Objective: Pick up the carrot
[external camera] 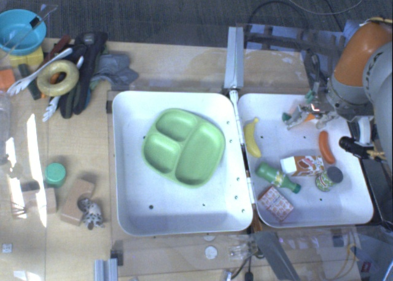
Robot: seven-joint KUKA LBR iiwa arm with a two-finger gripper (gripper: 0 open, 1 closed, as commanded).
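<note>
Arm hovering at the right bin, carrot not yet grasped

The carrot is lying in the right bin, near its right wall, just beside the juice carton. The gripper is sitting above it; I cannot tell its state. Descending squarely across the carrot's narrow width seems best.

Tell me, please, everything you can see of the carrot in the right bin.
The carrot is a small orange-red piece, elongated with rounded ends, smooth and looking like toy plastic. It lies flat on the floor of the right bin, near that bin's right side, running near vertically in the view, slightly tilted. Nothing appears to touch it; the juice carton lies close by at its lower left.
</note>
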